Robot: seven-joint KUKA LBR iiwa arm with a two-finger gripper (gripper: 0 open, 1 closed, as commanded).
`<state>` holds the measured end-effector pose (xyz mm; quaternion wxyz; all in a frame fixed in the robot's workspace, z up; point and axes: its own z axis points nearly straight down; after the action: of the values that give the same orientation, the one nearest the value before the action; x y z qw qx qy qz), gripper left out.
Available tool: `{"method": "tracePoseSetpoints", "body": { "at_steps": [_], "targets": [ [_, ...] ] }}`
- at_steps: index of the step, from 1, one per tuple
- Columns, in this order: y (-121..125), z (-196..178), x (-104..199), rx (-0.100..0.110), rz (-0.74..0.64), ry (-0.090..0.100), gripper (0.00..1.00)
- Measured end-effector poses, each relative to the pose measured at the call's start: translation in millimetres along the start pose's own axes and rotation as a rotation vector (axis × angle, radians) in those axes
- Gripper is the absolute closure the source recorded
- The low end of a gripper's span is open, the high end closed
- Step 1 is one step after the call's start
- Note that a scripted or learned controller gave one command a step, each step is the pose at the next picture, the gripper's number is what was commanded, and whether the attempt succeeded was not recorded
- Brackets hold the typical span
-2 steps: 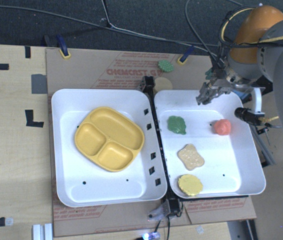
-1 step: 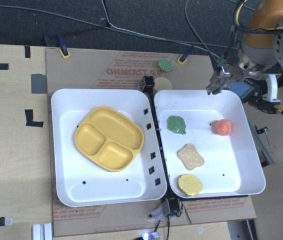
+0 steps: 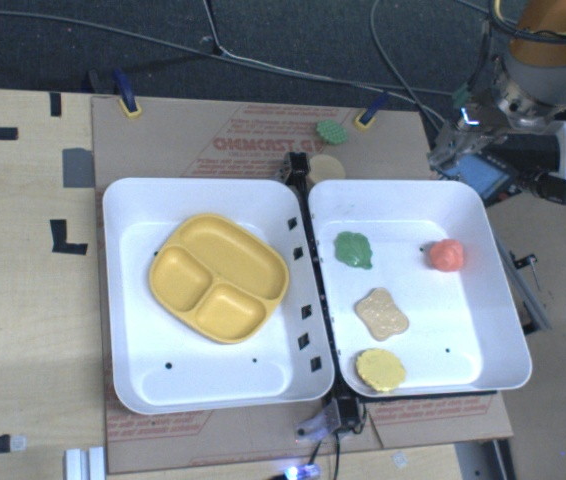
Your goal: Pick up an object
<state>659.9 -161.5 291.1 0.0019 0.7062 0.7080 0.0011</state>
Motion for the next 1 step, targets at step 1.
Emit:
{"method": "tracePoseSetpoints", "body": {
  "at_steps": [1],
  "targets": [
    [-12.5, 11.3, 55.2, 0.006, -0.002, 0.001, 1.0]
  ]
}}
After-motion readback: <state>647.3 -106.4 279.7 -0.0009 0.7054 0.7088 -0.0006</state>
